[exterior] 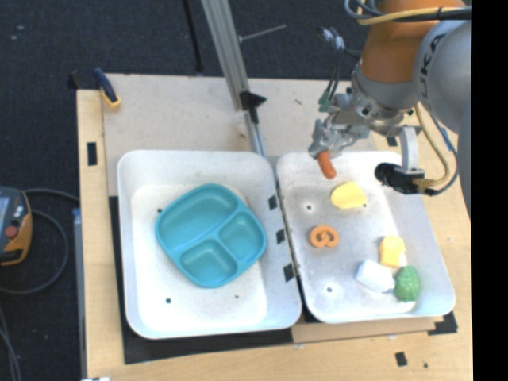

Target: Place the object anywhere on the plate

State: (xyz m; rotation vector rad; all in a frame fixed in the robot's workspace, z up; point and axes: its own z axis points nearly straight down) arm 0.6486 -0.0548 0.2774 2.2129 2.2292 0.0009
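Above the right bin (444, 292), the tool (327, 151) grips an orange carrot (326, 165); lemon (348, 196), pretzel (323, 236) and broccoli (407, 283) lie below, plate (209, 234) apart.

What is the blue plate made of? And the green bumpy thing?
The blue plate looks like smooth moulded plastic: even colour, rounded compartments, faint sheen. The green bumpy thing looks like toy broccoli, probably plastic or rubber; it is too small to tell which.
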